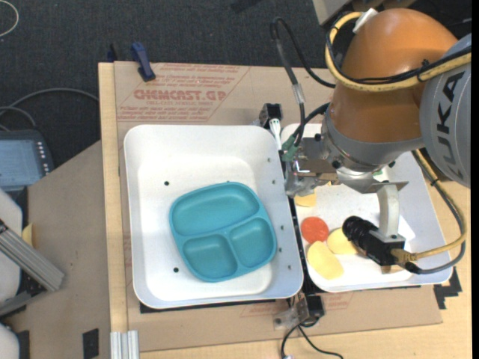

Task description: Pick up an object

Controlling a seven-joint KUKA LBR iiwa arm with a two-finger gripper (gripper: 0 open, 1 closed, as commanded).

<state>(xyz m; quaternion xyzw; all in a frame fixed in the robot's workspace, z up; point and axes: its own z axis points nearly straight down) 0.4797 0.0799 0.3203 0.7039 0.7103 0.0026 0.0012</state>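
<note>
Jaws hang hidden under the wide wrist of the arm (382, 88), low over the far left part of the right bin (358, 283), close to the wall it shares with the left bin (150, 170); how far open they are, I cannot tell, and nothing can be seen in their hold. No single thing is named by the task, so any loose item counts. The likeliest is the pale piece (305, 200), which peeps out just on the near side of the wrist, hard by the shared wall. Most of it is covered, so its long axis cannot be read. A little nearer lies a red ball (314, 229), and nearer again a yellow lump (324, 261), somewhat longer from near to far than across. A second lump (339, 242) sits just right of the ball and seems to touch the first. All four lie on the near side of the jaws, bunched along the left of that bin. The left bin holds a teal plate (221, 230), well apart to the left across the wall. By my judgement a short shift toward the near side and a straight drop would meet the pale piece, though the wall beside it leaves little room on the left.
</note>
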